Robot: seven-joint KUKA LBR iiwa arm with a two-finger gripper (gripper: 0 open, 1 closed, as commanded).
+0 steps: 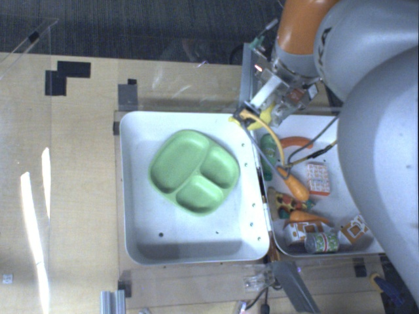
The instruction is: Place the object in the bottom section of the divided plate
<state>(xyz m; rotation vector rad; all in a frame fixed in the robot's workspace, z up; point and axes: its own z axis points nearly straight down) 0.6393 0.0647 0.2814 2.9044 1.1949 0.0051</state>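
Note:
A green divided plate (193, 169) lies in the middle of the left white bin (141, 241). It has one large section on the left and two smaller ones on the right, the bottom one (200, 195) nearest the front. My gripper (272, 118) hangs over the back left corner of the right bin (281, 244), just past the wall between the bins. Right under it lie a green bottle-like thing (268, 146) and an orange carrot (296, 187). Nothing is visibly held.
The right bin also holds a red-patterned white box (317, 178), a second carrot (308, 218), a small can (321, 242) and a small carton (354, 228). The big grey arm covers that bin's right side.

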